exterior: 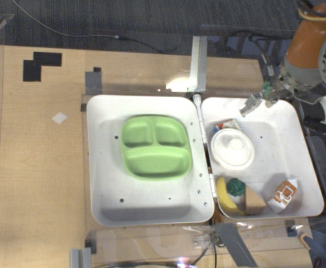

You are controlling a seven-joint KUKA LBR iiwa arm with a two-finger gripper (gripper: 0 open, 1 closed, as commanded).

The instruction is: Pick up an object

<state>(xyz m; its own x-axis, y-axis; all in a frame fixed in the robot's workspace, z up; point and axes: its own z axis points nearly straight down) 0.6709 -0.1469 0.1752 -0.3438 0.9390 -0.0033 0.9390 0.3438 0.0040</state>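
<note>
Left bin (96,149): green tray (154,147) with three compartments. Right bin (297,121): white bowl (233,148), banana (225,197), green ball (236,187), brown block (254,201), carton (283,194). Small item behind bowl, hard to make out. Gripper (255,102) over right bin's far edge, well apart from the bowl; cannot tell if open or closed

Fixed overhead camera, slanted down on bench (34,149), both bins.
</note>
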